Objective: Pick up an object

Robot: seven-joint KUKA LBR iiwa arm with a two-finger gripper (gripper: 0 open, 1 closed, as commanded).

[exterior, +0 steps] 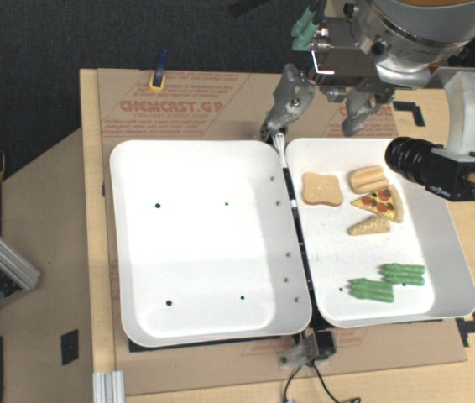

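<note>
The right bin [439, 250] holds several toy foods. A tan toast slice [322, 190] lies near its back left, with a hot dog bun [367, 178] and a pizza slice [380, 201] just to its right. In front of the pizza lies a beige wedge [369, 226]. Two green bean pods [404, 273] [370, 290] rest near the front. My gripper [320, 117] hangs open above the back edge of the right bin, behind the toast, fingers spread wide with nothing between them.
The left bin [204, 233] sits beside the right one on a cardboard sheet [204, 99]. A black cylindrical device [426, 164] juts in over the right bin's back right corner. A small blue and yellow clip [159, 74] sits at the cardboard's back edge.
</note>
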